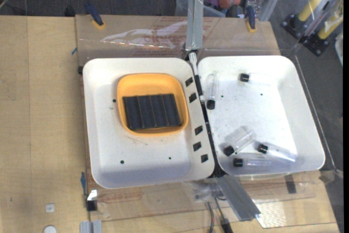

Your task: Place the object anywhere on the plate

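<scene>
A wooden table (38, 117) carries two shallow white bins side by side, viewed from above at a slant. The left bin (103, 163) holds an orange plate (126, 86) with a dark ribbed rectangular pad (152, 112) lying flat on it. The right bin (283, 84) holds several clear plastic vials with black caps: one (210, 91) lies against the divider between the bins, and three more (253, 151) cluster near the front edge, two touching or nearly so. A loose black cap (244, 77) sits apart toward the back. Which vial is the task's object cannot be told; all lie in the right bin, well apart from the plate.

The state of the jaws cannot be told from this view.

Risks, as a judgement: the vials are transparent, round and likely to roll or slip from a pinch; the clustered ones could be nudged together; the one beside the divider leaves little room for a finger. A vial released onto the ribbed pad might roll off.

No readable writing or brand appears anywhere.
</scene>
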Controlling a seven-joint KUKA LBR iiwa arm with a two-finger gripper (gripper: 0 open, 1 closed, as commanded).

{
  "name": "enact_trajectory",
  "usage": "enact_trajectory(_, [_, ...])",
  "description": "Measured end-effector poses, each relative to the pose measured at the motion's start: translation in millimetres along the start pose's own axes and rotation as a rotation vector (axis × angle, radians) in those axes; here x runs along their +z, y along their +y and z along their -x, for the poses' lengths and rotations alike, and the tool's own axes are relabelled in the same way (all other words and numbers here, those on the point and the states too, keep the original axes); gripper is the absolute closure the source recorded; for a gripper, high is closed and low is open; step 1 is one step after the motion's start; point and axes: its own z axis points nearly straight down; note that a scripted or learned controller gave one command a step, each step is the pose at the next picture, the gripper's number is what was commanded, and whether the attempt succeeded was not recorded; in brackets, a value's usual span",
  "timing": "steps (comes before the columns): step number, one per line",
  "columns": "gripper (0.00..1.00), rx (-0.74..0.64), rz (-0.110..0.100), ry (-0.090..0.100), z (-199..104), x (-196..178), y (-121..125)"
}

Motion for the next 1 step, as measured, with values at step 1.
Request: enact_trajectory(1, [1.00,-0.398,0.002,0.000,-0.1,0.5,0.0])
